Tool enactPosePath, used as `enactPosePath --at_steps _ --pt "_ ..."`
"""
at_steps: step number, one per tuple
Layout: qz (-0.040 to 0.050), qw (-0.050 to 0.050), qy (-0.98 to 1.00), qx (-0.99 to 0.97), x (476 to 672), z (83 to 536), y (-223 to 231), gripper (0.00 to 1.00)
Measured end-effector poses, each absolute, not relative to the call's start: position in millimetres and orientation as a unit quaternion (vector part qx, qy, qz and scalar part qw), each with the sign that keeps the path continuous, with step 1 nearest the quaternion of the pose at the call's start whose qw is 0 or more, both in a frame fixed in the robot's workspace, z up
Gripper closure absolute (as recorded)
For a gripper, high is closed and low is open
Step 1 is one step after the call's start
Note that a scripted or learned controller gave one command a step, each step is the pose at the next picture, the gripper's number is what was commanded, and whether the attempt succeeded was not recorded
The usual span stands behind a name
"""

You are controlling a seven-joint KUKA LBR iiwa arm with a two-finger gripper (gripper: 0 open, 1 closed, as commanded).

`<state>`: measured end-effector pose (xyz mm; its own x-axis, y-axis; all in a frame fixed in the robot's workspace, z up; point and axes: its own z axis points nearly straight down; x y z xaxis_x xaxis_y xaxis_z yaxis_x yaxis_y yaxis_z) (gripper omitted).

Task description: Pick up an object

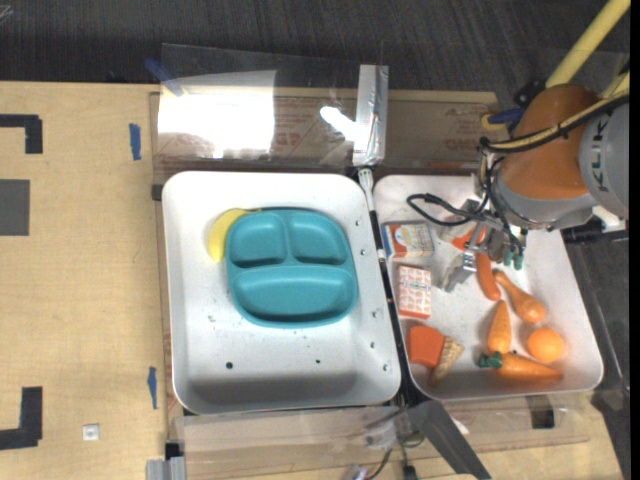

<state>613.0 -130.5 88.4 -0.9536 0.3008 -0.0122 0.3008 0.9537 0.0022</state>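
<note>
Two white bins on the worktop [80, 268]

From the left we see a teal divided tray [291, 266] in the left bin [190, 298]; in the right bin [578, 298], carrots [498, 330] and an orange [545, 345] below the end effector [468, 264], whose state we cannot tell.

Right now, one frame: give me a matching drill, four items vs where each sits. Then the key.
Items:
1. teal divided plate
2. yellow item
3. orange ball
4. claw

Places:
A. peeking out from under the plate's left edge
B. near right corner of the right bin
C. middle of the left bin
D. upper middle of the right bin, beside a carrot

Pairs: 1-C, 2-A, 3-B, 4-D
</note>
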Motion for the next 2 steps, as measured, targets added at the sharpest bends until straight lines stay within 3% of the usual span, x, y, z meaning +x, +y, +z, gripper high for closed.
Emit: enactPosePath --at_steps 1,2 --pt "-0.0006 0.006 0.989 0.146 613.6 88.5 -128.3 0.0" --pt "-0.0003 0.006 0.99 0.143 632.4 88.0 -131.4 0.0"
